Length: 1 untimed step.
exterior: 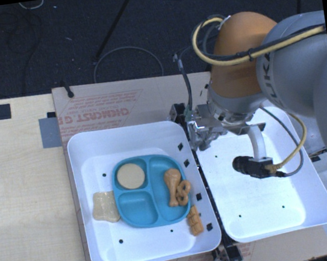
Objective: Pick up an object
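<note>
A blue divided plate [140, 212] lies in the left bin [87, 150]. In its compartments are a round tan disc [129, 175], a tan drumstick-shaped piece [172, 183] and a small pretzel-like piece [185, 190]. A pale bread slice [105, 206] lies against the plate's left edge. A small tan lump [194, 221] sits at the plate's lower right corner. My gripper [203, 132] hangs under the orange-banded wrist, over the rims where the two bins meet, above and to the right of the plate. The wrist hides much of it.
The right bin [273, 214] lies under the arm. A black fitting [251, 166] on a white bracket, with a yellow cable, hangs from the arm over this bin. Brown cardboard [117, 106] lies behind the bins, and a pale bench top [24, 214] lies to the left.
</note>
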Motion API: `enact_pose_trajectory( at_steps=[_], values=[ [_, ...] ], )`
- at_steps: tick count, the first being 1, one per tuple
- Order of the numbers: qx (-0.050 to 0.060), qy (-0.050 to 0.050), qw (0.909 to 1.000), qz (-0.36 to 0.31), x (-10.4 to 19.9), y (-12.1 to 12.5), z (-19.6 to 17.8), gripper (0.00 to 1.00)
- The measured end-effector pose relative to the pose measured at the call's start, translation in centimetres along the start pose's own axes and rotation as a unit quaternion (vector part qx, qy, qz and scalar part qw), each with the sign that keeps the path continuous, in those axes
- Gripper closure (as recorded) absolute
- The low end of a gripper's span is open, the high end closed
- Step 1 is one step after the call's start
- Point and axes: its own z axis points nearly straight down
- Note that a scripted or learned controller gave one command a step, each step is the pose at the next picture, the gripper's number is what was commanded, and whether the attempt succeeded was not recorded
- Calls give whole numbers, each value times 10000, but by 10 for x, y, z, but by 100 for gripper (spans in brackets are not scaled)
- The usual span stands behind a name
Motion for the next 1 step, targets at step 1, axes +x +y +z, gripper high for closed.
enact_pose_trajectory(
  at_steps=[1],
  values=[
    [-13, 0, 10000, -2, 43, 6, 1, 100]
  ],
)
